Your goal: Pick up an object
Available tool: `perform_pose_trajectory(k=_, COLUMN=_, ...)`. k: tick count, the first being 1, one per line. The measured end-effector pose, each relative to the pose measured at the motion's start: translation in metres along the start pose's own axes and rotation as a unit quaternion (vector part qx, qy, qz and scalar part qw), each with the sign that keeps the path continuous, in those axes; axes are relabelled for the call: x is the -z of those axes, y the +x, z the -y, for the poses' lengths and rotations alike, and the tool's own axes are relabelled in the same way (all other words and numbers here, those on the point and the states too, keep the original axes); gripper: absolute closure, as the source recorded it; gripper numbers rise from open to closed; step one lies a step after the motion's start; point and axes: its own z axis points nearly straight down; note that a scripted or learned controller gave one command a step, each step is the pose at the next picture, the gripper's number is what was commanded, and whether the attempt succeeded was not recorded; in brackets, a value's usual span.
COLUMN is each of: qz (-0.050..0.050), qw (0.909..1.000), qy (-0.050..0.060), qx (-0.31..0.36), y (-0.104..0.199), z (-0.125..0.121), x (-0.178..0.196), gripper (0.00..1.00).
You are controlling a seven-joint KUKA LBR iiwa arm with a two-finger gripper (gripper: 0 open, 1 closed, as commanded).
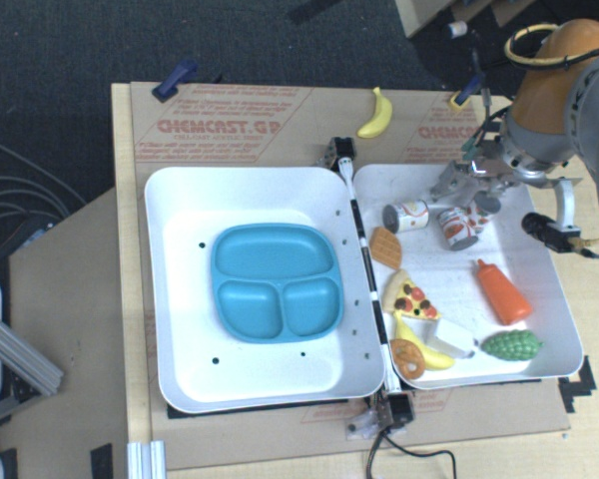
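Pick not done: nothing lifted, everything sits in the bins. Left bin holds the blue tray. Arm reaches over the right bin, gripper low just above the can (likely target). A second can lies left of it, ketchup bottle below it. Can't tell how wide the pincer is, and I see nothing held in it. Grasp and lift remain.
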Motion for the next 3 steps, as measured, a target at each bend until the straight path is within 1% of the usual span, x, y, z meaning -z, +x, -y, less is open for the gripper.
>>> perform_pose_trajectory(k=3, qz=0.0, qw=1.0, qy=0.0, qx=0.0, y=-0.0004, z=0.0002, x=-0.0005, gripper=0.0)
